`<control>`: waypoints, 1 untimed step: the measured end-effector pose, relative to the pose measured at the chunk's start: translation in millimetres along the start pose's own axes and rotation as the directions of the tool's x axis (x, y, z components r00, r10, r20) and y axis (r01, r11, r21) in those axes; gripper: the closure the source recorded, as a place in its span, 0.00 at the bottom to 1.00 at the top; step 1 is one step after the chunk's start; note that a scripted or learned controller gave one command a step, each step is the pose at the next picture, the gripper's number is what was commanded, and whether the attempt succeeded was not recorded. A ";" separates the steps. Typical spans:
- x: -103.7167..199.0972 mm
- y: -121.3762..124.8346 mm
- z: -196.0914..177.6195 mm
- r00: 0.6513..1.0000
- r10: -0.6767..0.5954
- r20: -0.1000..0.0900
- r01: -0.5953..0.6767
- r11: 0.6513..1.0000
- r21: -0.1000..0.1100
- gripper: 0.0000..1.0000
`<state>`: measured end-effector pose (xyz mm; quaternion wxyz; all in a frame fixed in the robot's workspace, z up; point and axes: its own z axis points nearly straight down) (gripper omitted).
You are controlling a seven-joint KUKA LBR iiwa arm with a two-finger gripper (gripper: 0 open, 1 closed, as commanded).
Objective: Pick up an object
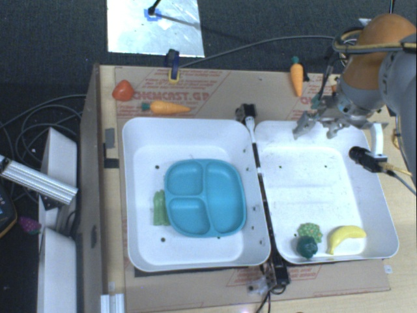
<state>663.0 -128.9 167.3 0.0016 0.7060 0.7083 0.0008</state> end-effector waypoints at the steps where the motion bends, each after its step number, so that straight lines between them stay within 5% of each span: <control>1: 21.5 4.8 84.1 1.000 -0.002 -0.002 0.002 1.000 0.005 0.00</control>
